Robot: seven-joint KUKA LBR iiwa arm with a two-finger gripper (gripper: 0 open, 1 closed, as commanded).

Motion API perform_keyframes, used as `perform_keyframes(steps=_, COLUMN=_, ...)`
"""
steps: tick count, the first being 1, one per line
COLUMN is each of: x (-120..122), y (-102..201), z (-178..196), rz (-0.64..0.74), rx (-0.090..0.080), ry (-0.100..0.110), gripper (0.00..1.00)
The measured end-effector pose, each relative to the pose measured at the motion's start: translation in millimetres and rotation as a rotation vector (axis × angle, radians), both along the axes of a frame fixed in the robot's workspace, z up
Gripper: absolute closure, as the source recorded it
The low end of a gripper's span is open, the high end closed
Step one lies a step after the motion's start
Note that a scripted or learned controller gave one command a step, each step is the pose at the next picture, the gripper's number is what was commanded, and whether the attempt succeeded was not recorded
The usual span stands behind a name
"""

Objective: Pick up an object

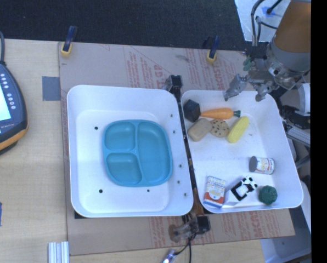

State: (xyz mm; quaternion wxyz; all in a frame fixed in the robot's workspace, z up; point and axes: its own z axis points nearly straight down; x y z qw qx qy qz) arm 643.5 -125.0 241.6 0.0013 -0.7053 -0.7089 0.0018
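- The gripper (pixel 247 90) hangs over the far edge of the right bin (pixel 284 147), its two fingers spread apart with nothing between them.
- One fingertip (pixel 230 93) points down-left toward the bin's far left part; the other sits near the far rim.
- The arm (pixel 292 26), with its orange band, rises to the upper right.
- Nearest the gripper, a carrot (pixel 217 113) lies crosswise in the far part of the right bin, its green end pointing right.
- A dark block (pixel 192 110) sits just left of the carrot, close to the bin's left wall.
- Below the carrot lie a tan piece (pixel 199 129), a cookie (pixel 219 128) touching it, and a corn cob (pixel 237 129) tilted just to the right.
- A small can (pixel 262 165) lies on its side further toward the near right.
- Along the near edge sit a small carton (pixel 214 192), a black-and-white object (pixel 243 188) and a green ball (pixel 268 194).
- The left bin (pixel 86 147) holds a blue divided plate (pixel 137 152), flat at its middle.
- Both bins rest on a brown board on the desk (pixel 21 190).
- Two clamps (pixel 68 40) grip the board's far edge.
- A control pendant (pixel 3 106) lies on the desk at far left.
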Motion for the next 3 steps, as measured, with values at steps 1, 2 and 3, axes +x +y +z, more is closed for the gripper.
perform_keyframes(steps=1, x=-17.8, y=-77.8, z=-104.8, rz=-0.001, rx=-0.002, ry=0.003, gripper=0.0)
perform_keyframes(steps=2, x=-2.8, y=-40.6, z=-147.9, rz=0.001, rx=-0.003, ry=-0.002, gripper=0.0)
perform_keyframes(steps=3, x=-20.5, y=-22.1, z=-148.0, rz=0.001, rx=-0.003, ry=-0.004, gripper=0.0)
